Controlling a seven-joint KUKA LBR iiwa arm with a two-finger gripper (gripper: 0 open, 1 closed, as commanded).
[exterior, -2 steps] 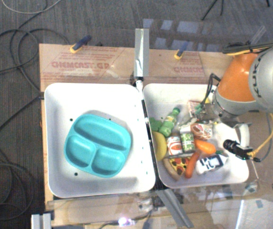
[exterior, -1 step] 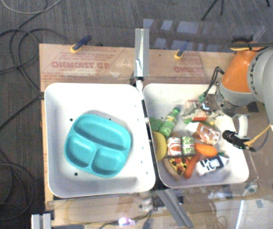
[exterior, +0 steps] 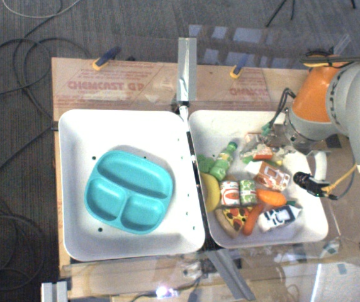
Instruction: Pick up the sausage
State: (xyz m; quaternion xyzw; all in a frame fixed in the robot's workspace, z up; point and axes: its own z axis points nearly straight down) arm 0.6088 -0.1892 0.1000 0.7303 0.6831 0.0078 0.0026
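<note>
Two bins (exterior: pixel 67 168), sausage (exterior: pixel 252 219) beside pizza slice (exterior: pixel 233 219)

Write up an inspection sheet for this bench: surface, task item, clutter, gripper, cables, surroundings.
Surface: left bin holds a teal divided tray; right bin holds the toy food.
Task item: sausage, reddish, low in the pile beside the pizza slice.
Clutter: banana, green bottle, carrot, small cartons.
Gripper: gripper over the right bin's upper right; nothing seen held.
Cables: black cables on the floor at left.
Surroundings: cardboard under the bins, clamps at its back edge.
</note>
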